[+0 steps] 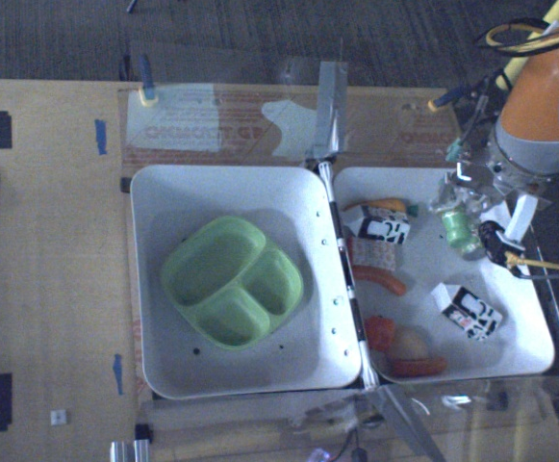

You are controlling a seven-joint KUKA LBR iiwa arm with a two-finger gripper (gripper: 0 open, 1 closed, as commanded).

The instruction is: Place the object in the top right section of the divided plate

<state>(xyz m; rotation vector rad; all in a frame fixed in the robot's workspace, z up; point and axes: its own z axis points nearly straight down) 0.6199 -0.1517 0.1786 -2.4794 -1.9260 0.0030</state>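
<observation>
Gripper [459, 221] over right bin [539, 349], clasping a green object [459, 229].
Divided plate [233, 280]: green, in left bin [154, 200], well apart from gripper.

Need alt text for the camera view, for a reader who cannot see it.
A grey arm's tool hangs over the right white bin at a pale green cylinder, among scattered toy foods and black-and-white cartons. The left white bin holds a green divided plate, nothing in it.
</observation>
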